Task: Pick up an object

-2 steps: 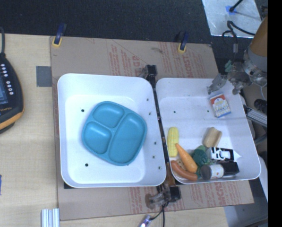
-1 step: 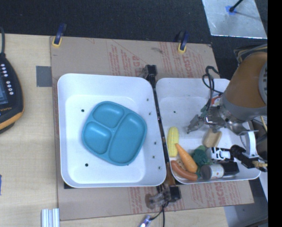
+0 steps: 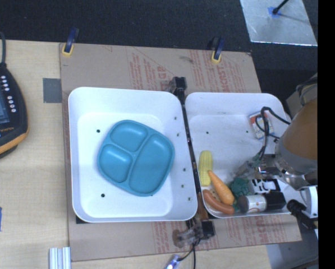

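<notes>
Reaching in from the right, the arm (image 3: 299, 139) sets its gripper (image 3: 256, 171) low over the near right part of the right bin (image 3: 223, 108). Whether the pincer is spread or pressed together cannot be told at this angle, and nothing is seen pinched in it. A small dark green thing (image 3: 240, 185) lies just beside the gripper, on its left and a little nearer the camera. Left of that, an orange carrot (image 3: 220, 187) lies at a slant, with a reddish sausage (image 3: 216, 203) against the bin's near wall below it. A yellow corn cob (image 3: 205, 167) lies along the bin's left wall, near the carrot's top end and apart from the gripper. The left bin (image 3: 128, 100) holds a blue divided plate (image 3: 136, 157), well apart from the arm
</notes>
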